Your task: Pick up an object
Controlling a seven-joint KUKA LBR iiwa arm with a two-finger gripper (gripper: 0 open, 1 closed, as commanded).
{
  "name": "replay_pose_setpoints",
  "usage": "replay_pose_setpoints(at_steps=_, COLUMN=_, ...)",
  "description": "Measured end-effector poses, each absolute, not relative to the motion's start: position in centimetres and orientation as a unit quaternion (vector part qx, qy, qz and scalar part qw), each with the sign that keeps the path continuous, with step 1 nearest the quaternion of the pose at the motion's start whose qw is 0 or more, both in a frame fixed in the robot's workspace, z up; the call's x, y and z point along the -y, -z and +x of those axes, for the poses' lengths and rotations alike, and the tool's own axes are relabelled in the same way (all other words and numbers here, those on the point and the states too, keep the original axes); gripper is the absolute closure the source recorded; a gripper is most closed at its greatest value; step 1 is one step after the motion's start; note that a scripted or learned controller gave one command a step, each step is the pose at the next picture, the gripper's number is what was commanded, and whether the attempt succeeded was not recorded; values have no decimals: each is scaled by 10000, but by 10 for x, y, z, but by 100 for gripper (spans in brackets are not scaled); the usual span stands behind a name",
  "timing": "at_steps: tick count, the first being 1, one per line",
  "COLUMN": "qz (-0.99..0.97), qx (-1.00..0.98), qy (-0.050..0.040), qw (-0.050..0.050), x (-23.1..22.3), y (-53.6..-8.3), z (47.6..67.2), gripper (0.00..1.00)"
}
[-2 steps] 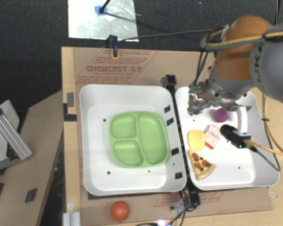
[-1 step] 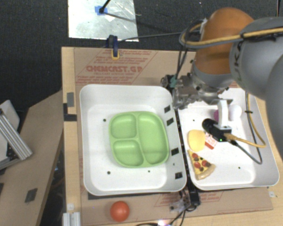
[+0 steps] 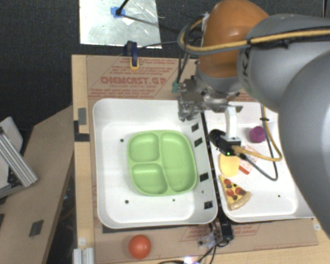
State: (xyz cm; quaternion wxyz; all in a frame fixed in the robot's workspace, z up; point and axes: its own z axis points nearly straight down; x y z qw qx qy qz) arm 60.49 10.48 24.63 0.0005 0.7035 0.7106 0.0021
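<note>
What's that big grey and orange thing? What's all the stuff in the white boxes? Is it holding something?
That is a robot arm, reaching in from the right. One camera looks down on it from above. At the arm's end is its gripper, the robot's hand, near where the two white bins meet. The left bin has a green plate with three sections. The right bin has a toy pizza slice, a purple thing and a yellow-green thing. An orange ball sits outside the bins. I can't tell if the gripper holds anything.
</note>
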Motion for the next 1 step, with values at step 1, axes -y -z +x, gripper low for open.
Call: replay_pose_setpoints(at_steps=1, qz=7051, qx=-7091, qy=-7, qw=3, x=-101, y=-246, z=604, gripper=0)
